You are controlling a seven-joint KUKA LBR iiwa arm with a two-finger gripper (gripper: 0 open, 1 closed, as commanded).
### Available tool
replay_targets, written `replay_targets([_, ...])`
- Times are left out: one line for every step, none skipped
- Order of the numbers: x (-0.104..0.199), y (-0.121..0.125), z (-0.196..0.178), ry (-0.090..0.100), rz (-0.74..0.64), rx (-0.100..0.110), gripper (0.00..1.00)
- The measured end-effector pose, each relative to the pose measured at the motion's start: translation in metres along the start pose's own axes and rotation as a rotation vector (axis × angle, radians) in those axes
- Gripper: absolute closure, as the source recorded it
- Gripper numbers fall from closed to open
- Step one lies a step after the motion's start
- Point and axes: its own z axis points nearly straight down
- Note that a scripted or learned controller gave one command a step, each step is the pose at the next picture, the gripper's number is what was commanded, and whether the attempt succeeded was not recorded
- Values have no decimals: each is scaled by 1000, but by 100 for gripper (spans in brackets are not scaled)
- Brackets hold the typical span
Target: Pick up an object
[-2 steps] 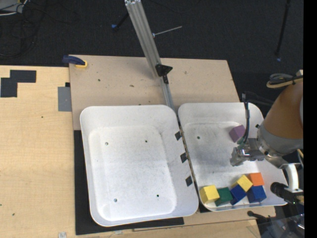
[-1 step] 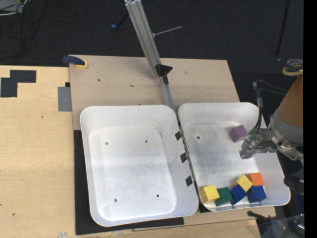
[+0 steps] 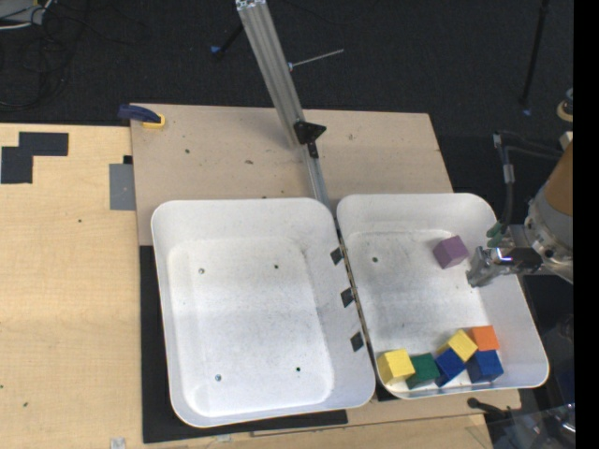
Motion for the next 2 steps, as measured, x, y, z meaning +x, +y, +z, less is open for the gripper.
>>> replay_targets([50,25,14,3,-3,5,100])
replay_targets([98,44,7,3,-3,4,100])
